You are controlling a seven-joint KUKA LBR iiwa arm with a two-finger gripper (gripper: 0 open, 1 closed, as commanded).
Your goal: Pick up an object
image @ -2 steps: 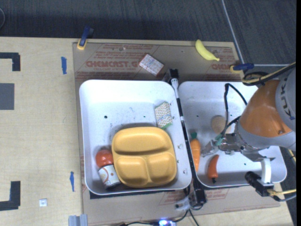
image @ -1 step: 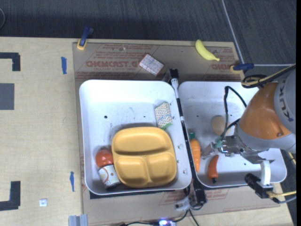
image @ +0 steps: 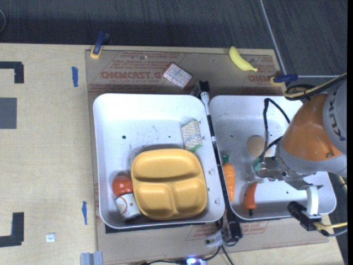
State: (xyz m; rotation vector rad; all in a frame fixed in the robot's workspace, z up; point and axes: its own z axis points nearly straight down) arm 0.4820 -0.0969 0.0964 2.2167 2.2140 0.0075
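In the right bin [image: 325, 203] lie a beige egg-shaped object [image: 255, 145], an orange carrot [image: 228, 182] along the left wall, and a red-orange sausage-shaped piece [image: 250, 196] near the front. My gripper [image: 266, 168] hangs low over the middle of this bin, just above the red-orange piece and below the beige object. The arm's orange band [image: 311, 131] and grey wrist cover the bin's right half.
The left bin [image: 105, 120] holds a large yellow compartment tray [image: 168, 182], a red item [image: 121, 185], a small can [image: 127, 205] and a patterned packet [image: 191, 133]. Behind the bins lie a banana [image: 241, 59] and a small box [image: 177, 75]. Cables run by the right bin.
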